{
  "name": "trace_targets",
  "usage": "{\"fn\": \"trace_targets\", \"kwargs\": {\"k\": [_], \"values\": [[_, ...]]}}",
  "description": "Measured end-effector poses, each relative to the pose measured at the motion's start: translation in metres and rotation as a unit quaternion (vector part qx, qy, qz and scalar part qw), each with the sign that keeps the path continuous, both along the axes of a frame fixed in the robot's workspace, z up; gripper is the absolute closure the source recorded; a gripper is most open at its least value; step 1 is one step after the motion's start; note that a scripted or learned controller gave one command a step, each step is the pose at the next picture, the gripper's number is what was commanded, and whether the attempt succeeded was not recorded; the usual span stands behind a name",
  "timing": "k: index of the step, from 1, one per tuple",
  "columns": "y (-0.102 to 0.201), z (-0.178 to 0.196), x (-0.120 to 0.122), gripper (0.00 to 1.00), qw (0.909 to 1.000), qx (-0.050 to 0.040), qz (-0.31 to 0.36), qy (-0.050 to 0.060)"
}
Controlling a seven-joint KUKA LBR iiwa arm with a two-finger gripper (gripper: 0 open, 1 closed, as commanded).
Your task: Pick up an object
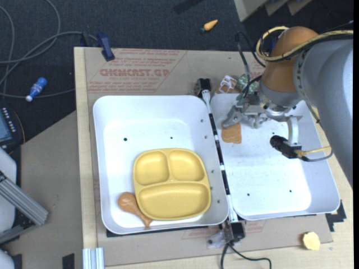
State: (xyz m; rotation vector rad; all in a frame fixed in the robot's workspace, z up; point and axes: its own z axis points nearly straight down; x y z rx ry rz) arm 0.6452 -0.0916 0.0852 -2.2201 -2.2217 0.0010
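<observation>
One small tan object (231, 134) lies in right bin (280, 200), far-left corner, by the divider. Gripper (247, 116) hangs just above/right of it; finger state: can't tell.

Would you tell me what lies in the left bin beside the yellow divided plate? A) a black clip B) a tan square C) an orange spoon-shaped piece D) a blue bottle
C: the orange spoon-shaped piece lies at the yellow divided plate's lower-left edge, inside the left bin.

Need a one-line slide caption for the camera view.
Gripper low in right bin beside a tan piece; yellow tray in left bin.
</observation>
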Motion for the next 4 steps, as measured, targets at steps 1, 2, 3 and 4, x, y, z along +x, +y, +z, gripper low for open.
{"fn": "trace_targets", "kwargs": {"k": [1, 2, 3, 4], "values": [[-0.008, 0.0, -0.008, 0.0, 1.0, 0.0003, -0.001, 0.0], [-0.008, 0.011, -0.006, 1.0, 1.0, 0.0006, -0.001, -0.002], [-0.015, -0.001, -0.053, 1.0, 1.0, 0.0007, -0.001, 0.003], [-0.015, -0.001, -0.051, 0.0, 1.0, 0.0003, -0.001, 0.0]]}}
